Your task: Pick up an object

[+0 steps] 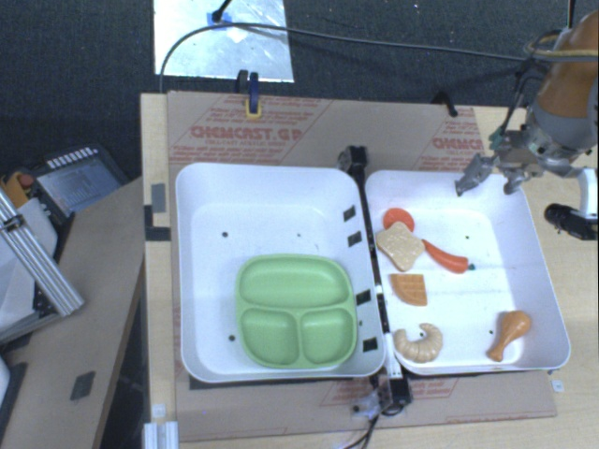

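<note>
White plastic bins are sitting side by side; the gripper (487, 174) is hovering with fingers spread and nothing between them, seemingly over the right bin's (533, 241) far rim. A good grasp is calling for a straight descent onto the isolated drumstick (508, 331). Toast (401, 246), tomato (399, 219) and chilli (445, 257) are crowding together.

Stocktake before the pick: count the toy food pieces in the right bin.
6. Tomato and bread slice upper left, chili pepper at centre, orange wedge below the bread, shrimp by the front wall, drumstick front right. None looks hidden.
</note>
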